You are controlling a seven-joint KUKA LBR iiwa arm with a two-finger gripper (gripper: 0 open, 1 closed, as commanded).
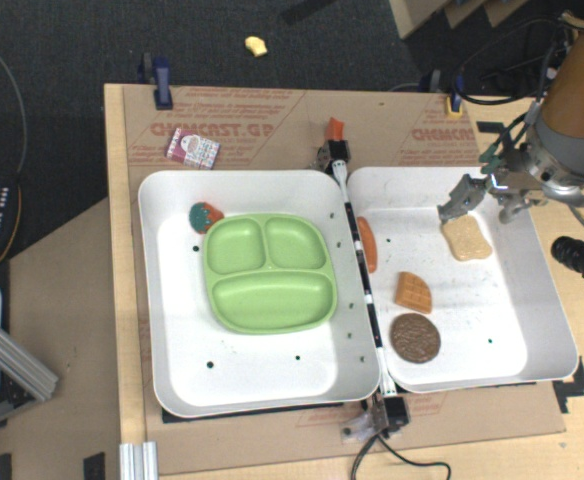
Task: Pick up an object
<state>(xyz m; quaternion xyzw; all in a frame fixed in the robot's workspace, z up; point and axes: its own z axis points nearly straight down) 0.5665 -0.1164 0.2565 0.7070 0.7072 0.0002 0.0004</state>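
Note:
My gripper (pixel 487 204) hangs over the far right part of the right bin (pixel 532 308), open, with nothing between its fingers. Just in front of it a pale bread slice (pixel 467 238) lies on the bin floor. An orange sausage-shaped piece (pixel 368 244) rests against the bin's left wall. Nearer the front lie a tan wedge (pixel 413 292) and a round brown cookie (pixel 415 337).
The left bin (pixel 172 338) holds a green divided plate (pixel 269 271) and a small red-and-green round item (pixel 206 216) at its far left. A small pink packet (pixel 192 148) lies on the cardboard behind the bins. A black clamp (pixel 334 155) sits at the divider's far end.

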